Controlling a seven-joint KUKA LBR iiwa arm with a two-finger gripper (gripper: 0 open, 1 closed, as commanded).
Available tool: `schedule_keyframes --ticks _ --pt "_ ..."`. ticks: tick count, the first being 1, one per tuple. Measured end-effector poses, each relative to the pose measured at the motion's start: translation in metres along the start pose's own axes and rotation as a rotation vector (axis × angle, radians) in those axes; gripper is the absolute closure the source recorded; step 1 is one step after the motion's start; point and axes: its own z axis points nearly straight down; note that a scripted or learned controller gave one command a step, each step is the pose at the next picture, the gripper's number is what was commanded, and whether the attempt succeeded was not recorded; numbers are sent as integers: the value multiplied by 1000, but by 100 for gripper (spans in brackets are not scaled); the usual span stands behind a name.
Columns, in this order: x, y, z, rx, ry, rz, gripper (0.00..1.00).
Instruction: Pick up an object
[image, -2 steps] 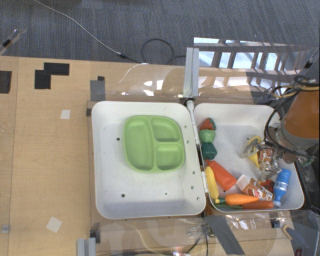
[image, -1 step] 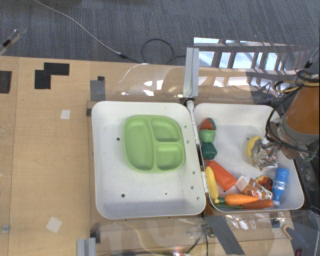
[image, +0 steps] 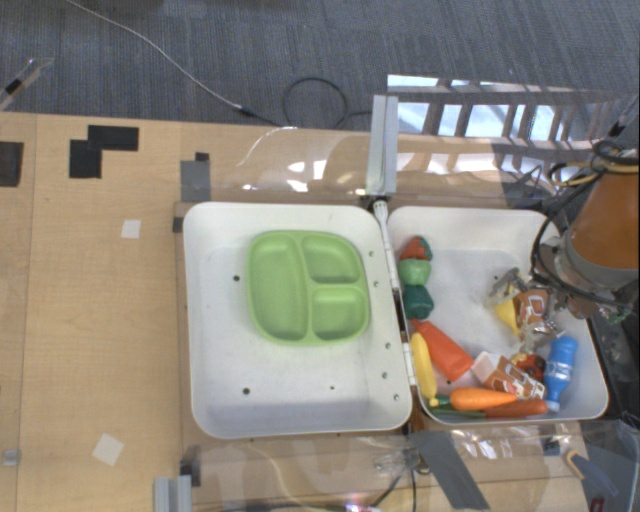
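On the wooden bench (image: 90, 330) we see the gripper (image: 528, 312) low in the right bin (image: 470, 255) among crowded toys, grip state unclear, near a snack packet (image: 512, 377); clutter may spoil the grasp.

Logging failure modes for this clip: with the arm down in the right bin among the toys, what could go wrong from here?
1. The gripper sits low over a small orange-and-yellow item; how the jaws stand can't be judged, so the grasp may miss.
2. The blue bottle, carrot and snack packet crowd the bin's lower corner; the arm could knock or drag one.
3. Working near the right bin wall risks scraping it.
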Motion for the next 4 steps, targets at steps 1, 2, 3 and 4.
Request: schedule_keyframes --ticks 1,2,3,4 --pt "7 28 13 -6 14 124 0" --pt "0 27 -1 3 -3 118 100" --pt "-6 -6 -78 -11 15 -193 100" --pt "-6 -5 -77 -14 16 -193 0"
